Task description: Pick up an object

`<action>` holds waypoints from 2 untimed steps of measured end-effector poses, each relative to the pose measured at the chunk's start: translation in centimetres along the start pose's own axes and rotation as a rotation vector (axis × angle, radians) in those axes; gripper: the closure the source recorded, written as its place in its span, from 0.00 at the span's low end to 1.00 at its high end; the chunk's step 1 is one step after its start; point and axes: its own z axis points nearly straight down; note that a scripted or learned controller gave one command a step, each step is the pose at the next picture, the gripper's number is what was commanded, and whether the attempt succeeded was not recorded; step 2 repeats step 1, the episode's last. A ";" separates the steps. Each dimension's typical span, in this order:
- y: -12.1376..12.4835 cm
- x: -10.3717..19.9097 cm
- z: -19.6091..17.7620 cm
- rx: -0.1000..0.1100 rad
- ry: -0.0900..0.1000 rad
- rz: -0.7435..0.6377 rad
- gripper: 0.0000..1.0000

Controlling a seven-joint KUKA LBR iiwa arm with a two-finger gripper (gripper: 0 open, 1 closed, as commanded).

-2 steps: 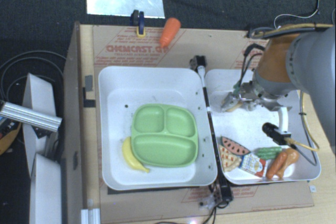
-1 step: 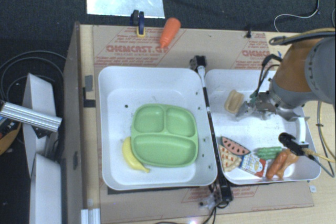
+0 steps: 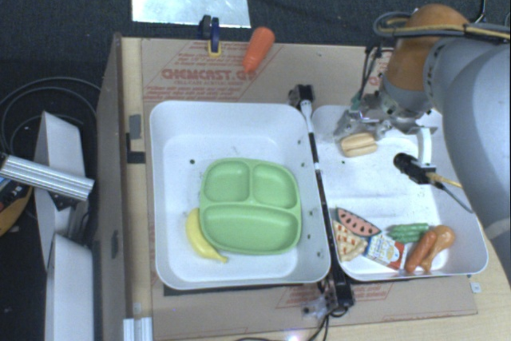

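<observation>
**Ana:** Why does the gripper [image 3: 361,121] sit so low in the right bin [image 3: 455,271]?

**Ben:** It hangs at that bin's far end, directly above the bread roll [image 3: 358,144], seemingly touching it. That looks like a grasp being lined up on the roll. The metal tips are too small and cluttered to read, so whether the claw is released or clenched cannot be told, and nothing shows the roll between them.

**Ana:** And the rest of the toy food?

**Ben:** It gathers at the right bin's near end: a watermelon slice [image 3: 356,221], a pizza slice [image 3: 347,240], a green pod [image 3: 409,231] and sausages [image 3: 429,247]. The roll lies well apart from them, likely why it makes an easier target.

**Ana:** Anything beyond that bin?

**Ben:** In the neighbouring left bin [image 3: 176,172], a banana [image 3: 203,238] touches a green divided plate [image 3: 251,205]. A carrot [image 3: 257,49] rests on the cardboard behind both bins, out of easy reach.
</observation>
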 end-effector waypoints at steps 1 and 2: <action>-0.3 -0.2 -1.0 0.004 -0.001 0.002 1.00; -0.3 -0.2 -1.0 0.004 -0.001 0.002 1.00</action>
